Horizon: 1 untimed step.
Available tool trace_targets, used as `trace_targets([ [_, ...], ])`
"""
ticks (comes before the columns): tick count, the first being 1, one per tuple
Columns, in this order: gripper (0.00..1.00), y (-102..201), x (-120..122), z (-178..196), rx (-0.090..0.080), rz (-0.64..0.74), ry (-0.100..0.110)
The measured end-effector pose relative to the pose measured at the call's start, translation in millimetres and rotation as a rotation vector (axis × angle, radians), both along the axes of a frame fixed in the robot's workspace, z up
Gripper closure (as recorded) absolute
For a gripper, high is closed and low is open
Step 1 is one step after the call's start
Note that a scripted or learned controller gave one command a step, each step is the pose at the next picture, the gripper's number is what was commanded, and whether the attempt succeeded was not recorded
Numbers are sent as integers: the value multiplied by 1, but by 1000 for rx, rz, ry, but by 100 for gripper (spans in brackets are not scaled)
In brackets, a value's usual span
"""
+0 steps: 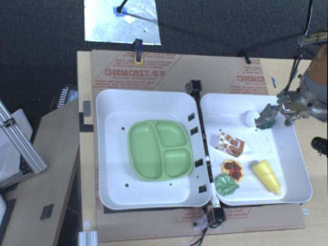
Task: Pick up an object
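My gripper (pixel 275 120) hangs over the back of the right bin (pixel 302 160), open, with nothing between its fingers. A small white ball (pixel 249 118) lies just left of the near fingertip (pixel 265 121), beside it and not inside the jaws. Further forward in the same bin lie a red-and-white snack packet (pixel 230 144), a toy pizza slice (pixel 231 169), a green leaf piece (pixel 225 184) and a yellow cone-shaped toy (pixel 267 176).
A green divided plate (pixel 159 150) sits in the left bin (pixel 110 111). A black divider with clips (pixel 200 137) runs between the bins. The arm's wrist (pixel 315 94) reaches in from the right, over the right bin's far corner.
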<state>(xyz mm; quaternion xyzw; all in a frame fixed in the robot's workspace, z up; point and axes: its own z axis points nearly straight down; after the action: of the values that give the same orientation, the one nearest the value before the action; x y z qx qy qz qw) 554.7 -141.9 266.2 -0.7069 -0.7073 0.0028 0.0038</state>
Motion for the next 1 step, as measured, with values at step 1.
trace_targets([
  [1,0,0,2,6,-2,2,-11],
])
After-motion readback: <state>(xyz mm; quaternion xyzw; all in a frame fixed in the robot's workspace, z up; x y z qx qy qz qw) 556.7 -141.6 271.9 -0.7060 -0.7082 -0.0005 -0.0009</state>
